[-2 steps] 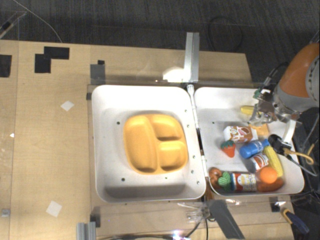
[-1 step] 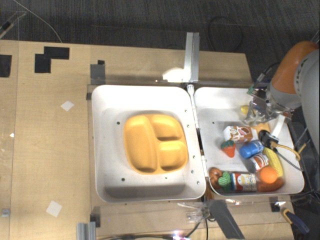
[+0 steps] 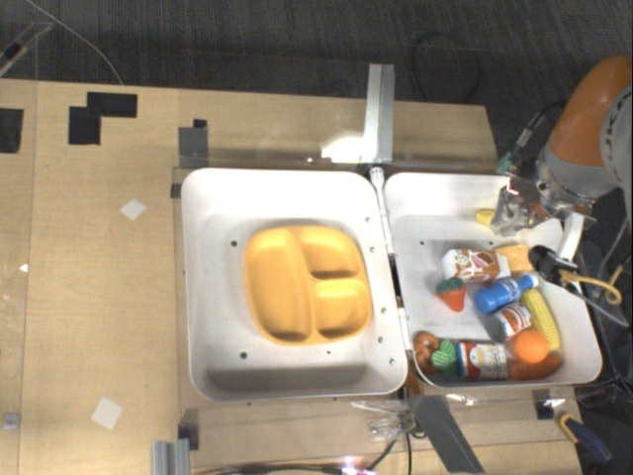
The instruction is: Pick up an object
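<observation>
My gripper (image 3: 512, 212) hangs over the far right part of the right bin (image 3: 425, 201), below the arm's orange band. A small yellow object (image 3: 484, 218) lies just left of it, close to or touching it. Toy foods are heaped nearer the front of this bin: a white packet (image 3: 472, 262), a red strawberry (image 3: 452, 296), a blue bottle (image 3: 501, 293), a yellow corn cob (image 3: 542, 318), an orange (image 3: 531, 347) and a red-labelled bottle (image 3: 481, 359) lying on its side.
The left bin (image 3: 213, 265) holds a yellow divided tray (image 3: 307, 283). A metal post (image 3: 380, 117) rises behind the wall between the bins. Cables and a black part (image 3: 550, 261) hang along the right bin's right side.
</observation>
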Controlling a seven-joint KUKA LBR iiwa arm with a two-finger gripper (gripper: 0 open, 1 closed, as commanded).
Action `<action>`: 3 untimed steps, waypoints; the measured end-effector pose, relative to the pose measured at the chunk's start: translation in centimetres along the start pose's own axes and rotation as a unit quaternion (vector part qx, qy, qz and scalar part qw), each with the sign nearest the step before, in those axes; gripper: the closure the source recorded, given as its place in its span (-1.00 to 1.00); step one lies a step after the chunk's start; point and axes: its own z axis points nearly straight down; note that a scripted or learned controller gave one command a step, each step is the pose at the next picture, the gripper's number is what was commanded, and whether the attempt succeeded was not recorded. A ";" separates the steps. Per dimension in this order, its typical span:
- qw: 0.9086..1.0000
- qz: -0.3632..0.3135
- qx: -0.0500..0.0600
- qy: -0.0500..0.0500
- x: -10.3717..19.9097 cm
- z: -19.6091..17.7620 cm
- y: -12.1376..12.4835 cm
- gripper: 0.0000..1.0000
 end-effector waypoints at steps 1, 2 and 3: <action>1.000 0.000 0.002 0.000 0.0 0.2 -0.1 -1.00; 1.000 0.002 -0.006 0.003 -2.7 4.8 -1.6 -1.00; 1.000 0.001 -0.010 0.003 -2.7 3.5 -1.4 1.00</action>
